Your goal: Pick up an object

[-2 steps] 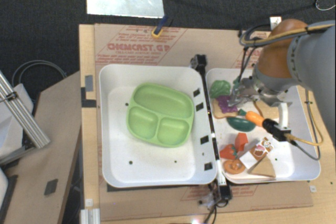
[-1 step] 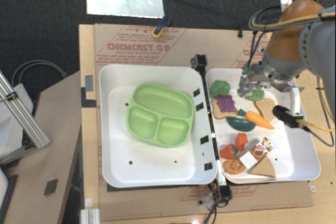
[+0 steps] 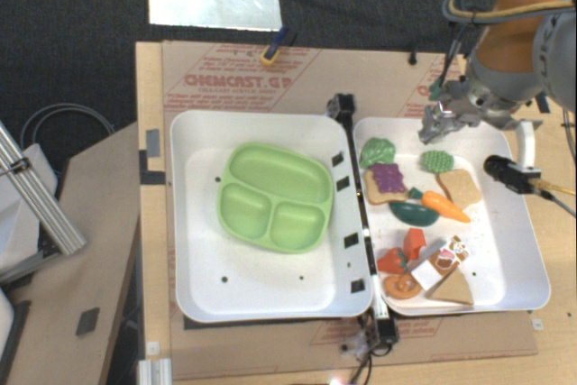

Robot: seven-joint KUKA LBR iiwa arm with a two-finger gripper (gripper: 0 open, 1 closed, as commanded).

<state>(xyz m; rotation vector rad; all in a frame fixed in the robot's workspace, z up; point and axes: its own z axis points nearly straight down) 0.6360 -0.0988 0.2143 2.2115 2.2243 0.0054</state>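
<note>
Arm (image 3: 527, 13) cut off at right edge. Gripper (image 3: 436, 123) blurred. Toy food pile (image 3: 431, 270) overlapping, small pieces indistinct.

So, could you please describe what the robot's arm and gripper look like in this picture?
The grey arm has a rounded orange band above the wrist. Thin dark and pale cables loop beside it. The small two-finger gripper is silvery metal, with a bit of teal at its mount.
</note>
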